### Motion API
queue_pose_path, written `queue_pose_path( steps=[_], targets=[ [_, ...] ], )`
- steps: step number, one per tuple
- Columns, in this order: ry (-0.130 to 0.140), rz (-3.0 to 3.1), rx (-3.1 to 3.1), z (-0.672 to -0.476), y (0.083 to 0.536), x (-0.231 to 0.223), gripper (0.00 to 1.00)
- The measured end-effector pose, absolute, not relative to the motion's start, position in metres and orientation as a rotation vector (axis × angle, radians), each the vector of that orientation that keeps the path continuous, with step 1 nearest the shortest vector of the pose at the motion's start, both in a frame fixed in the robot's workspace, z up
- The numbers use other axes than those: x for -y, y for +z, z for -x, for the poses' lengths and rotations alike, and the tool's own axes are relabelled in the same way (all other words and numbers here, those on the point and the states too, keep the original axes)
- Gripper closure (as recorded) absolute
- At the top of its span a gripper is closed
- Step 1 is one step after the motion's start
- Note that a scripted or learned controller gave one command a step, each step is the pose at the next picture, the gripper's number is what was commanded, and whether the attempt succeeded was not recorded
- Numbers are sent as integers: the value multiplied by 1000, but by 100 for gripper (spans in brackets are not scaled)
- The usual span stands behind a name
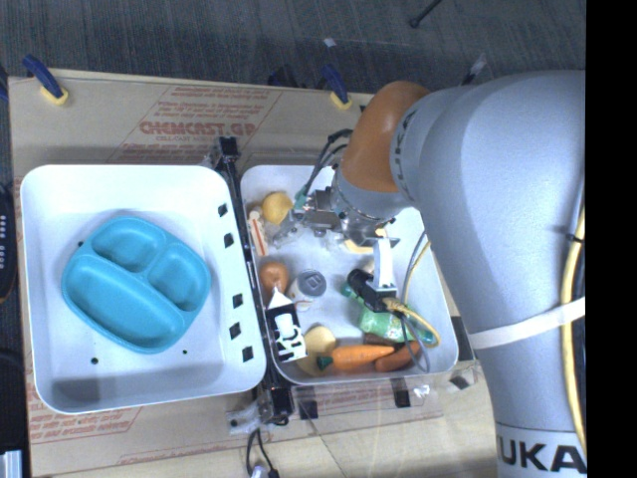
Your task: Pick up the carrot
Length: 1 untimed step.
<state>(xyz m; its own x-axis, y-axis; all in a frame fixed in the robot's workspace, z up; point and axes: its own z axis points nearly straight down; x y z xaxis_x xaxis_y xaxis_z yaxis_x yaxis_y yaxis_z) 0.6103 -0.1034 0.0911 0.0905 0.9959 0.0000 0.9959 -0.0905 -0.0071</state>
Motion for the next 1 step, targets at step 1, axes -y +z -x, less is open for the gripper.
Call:
queue_pose_path(
  steps=[1],
  targets=[
    [11, 2426, 1996, -621, 129, 172, 0]
  ],
)
